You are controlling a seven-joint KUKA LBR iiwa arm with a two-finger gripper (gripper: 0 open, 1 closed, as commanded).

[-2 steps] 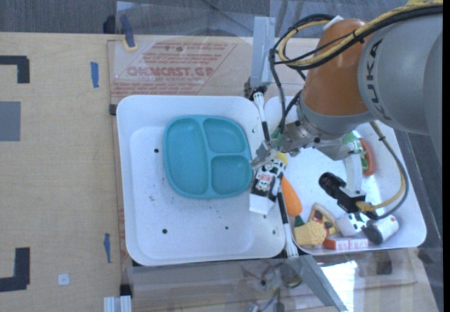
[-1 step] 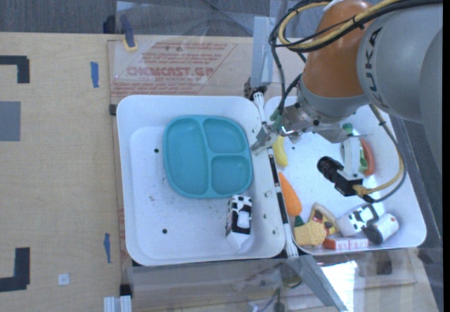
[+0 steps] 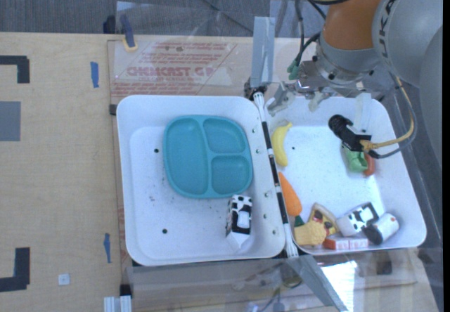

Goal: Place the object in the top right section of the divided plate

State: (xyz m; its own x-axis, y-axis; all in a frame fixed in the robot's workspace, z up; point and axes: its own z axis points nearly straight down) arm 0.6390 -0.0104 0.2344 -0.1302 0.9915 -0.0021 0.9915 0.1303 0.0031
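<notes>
A teal divided plate lies in the left bin, with its two smaller sections on the right side. My gripper hangs over the upper right part of the right bin, far from the plate. A small green and red toy sits right at the gripper's tip; whether it is gripped is hidden. A yellow banana lies by the right bin's left wall, and an orange carrot lies below it.
A black-and-white cow toy lies in the left bin just below the plate. At the right bin's front edge sit a yellow pizza-like slice, a cow-patterned block and a dark cylinder. A ridge divides the bins.
</notes>
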